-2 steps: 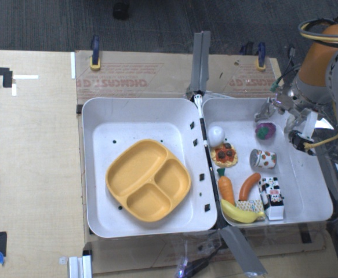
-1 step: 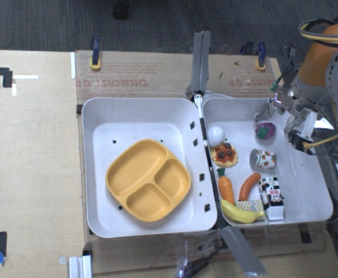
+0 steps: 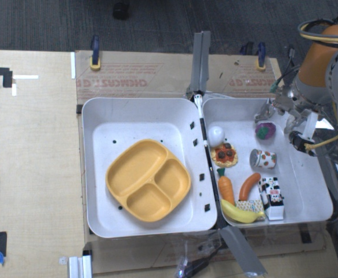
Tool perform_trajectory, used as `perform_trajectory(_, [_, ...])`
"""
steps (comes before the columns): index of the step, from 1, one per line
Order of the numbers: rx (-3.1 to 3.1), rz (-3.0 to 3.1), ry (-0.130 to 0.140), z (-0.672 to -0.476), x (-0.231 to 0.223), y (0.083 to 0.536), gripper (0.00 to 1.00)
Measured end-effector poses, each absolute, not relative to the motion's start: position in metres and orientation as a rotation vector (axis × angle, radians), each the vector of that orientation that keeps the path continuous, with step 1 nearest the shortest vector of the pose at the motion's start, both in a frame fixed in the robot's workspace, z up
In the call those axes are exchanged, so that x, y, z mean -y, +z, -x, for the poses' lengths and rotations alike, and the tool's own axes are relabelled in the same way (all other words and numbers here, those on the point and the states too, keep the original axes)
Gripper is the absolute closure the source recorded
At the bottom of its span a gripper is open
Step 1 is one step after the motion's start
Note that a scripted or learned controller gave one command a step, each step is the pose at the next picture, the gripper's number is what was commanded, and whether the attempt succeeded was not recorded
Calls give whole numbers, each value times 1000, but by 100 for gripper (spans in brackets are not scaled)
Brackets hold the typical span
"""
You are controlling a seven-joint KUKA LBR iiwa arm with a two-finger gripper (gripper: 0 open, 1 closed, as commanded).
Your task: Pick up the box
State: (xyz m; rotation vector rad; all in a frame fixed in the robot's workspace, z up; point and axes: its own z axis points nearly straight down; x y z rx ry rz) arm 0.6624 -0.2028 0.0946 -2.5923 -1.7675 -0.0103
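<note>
While the arm point(image 3: 325, 57) leans in from the right, orange band up top and wrist bent down toward the right bin's point(image 3: 308, 213) far end, its pincer point(image 3: 279, 112) hangs just above a small purple-and-green ball point(image 3: 265, 131). Fingers look spread apart, nothing between them.

Right bin, contents:
- box point(image 3: 271, 198), white w/ black-and-red print, lying near the front edge, well apart from the pincer.
- banana point(image 3: 240, 213), front-left corner, just beside the box.
- carrot point(image 3: 225, 190), along the left wall.
- sausage point(image 3: 249, 185), btwn carrot and box.
- small printed can point(image 3: 263, 158), on its side, mid-bin.
- pizza slice w/ red toppings point(image 3: 224, 155), left of the can.
- white egg-like item point(image 3: 215, 135), near the left wall, farther back.

Left bin point(image 3: 99, 213): one yellow divided tray point(image 3: 148, 180), three compartments, turned at a slant.

Both bins sit side by side on a cardboard sheet point(image 3: 134, 74) clamped to the bench point(image 3: 29, 155).
</note>
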Motion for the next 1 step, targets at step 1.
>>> perform_trajectory(1, [1907,2498,0,-659,202,187,0])
